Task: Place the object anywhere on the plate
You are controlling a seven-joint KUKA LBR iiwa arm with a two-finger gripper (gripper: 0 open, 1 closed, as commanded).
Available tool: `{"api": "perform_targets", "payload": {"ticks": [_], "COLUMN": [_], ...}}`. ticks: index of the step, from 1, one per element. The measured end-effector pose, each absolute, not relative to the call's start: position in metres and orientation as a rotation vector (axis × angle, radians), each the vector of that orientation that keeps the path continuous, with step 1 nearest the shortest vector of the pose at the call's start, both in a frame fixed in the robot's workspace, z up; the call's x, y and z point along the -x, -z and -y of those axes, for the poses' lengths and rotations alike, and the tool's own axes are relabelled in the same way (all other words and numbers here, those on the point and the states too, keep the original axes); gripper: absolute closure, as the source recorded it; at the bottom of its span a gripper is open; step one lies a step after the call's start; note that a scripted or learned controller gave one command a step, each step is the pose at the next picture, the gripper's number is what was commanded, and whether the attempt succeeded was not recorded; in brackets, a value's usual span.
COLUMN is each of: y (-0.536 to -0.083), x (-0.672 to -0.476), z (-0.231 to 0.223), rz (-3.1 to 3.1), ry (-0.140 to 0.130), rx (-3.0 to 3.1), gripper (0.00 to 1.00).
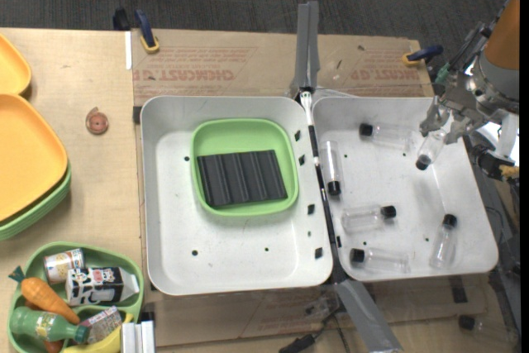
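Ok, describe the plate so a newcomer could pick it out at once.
Start at the two white bins side by side and take the left bin. The plate sits in its upper middle: light green, square with rounded corners, carrying a dark ribbed slab. The other green dishes lie outside the bins, on the wooden bench.

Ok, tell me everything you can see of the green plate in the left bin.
The square green plastic plate with rounded corners and a raised rim lies flat in the left white bin, toward its upper middle. A dark grey ribbed rectangular slab rests on it, slightly tilted, covering most of its floor. Nothing else touches it.
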State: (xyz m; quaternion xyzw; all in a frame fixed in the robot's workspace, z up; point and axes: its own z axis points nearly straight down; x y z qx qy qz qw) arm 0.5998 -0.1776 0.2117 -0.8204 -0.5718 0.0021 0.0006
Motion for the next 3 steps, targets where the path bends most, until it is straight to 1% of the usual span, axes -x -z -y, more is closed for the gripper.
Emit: {"api": "perform_targets", "payload": {"ticks": [1,2,3], "y": [-0.212,-0.200,-0.190], "x": [-0.600,-0.594,-0.588], "z": [0.178,0.135,0.084], "rz": [1.795,1.557,1.018], "ry": [-0.006,-0.006,-0.009], "rx": [2.577,2.726,2.970], "gripper": [0.00,0.00,0.00]}}
